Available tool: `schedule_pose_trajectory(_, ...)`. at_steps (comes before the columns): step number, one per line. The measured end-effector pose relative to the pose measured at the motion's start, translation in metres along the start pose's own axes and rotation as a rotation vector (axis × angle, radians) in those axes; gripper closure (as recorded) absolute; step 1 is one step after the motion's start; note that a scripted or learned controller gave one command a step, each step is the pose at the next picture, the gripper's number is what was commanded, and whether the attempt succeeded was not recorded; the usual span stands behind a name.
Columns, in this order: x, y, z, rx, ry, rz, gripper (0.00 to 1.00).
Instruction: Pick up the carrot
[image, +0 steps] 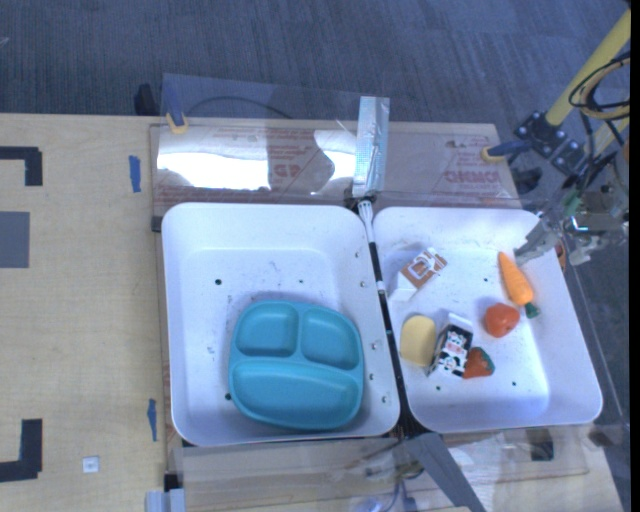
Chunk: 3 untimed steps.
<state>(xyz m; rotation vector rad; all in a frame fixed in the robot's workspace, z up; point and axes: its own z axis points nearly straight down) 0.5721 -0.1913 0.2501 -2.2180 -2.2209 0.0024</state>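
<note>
We see the right bin (570, 395) holding the carrot (516, 278) near its far right wall, leaf end toward us. The gripper (548, 238) hangs just beside its tip, state impossible to tell. We should center over its middle, clear of the tomato (501, 319).

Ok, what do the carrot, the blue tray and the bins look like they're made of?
Carrot: likely a moulded plastic toy, going by its even orange colour, smooth matte skin and small green stub at the lower end.
Blue tray: probably plastic, with rounded moulded compartments and a soft sheen.
Bins: seemingly thin white plastic, slightly glossy, with rounded corners and dark specks on the floor.
</note>
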Motion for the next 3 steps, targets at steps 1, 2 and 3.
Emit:
schedule_pose_trajectory(1,-0.016,0.023,0.154,0.007,0.016,0.141,0.00)
schedule_pose_trajectory(2,-0.019,0.025,0.142,0.002,0.007,0.141,1.00)
schedule_pose_trajectory(3,0.070,0.035,0.058,-0.009,0.002,0.212,1.00)
